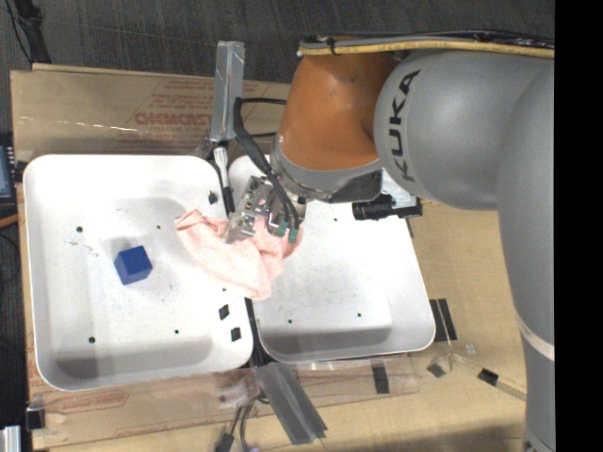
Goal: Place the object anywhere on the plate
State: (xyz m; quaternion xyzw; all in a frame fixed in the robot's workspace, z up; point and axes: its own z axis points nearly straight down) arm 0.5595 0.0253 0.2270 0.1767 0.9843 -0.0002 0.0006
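Two white bins [57, 252] sit below; my hand [256, 217] pinches the pink cloth [240, 257], blue cube [133, 264] well left.

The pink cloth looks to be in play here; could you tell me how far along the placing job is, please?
Done: nothing visibly placed, and I see no plate in the bins. In hand: the pincer sits on the pink cloth, which drapes over the rims between the left bin and the right bin. The blue cube lies untouched. Left: carrying and setting down.
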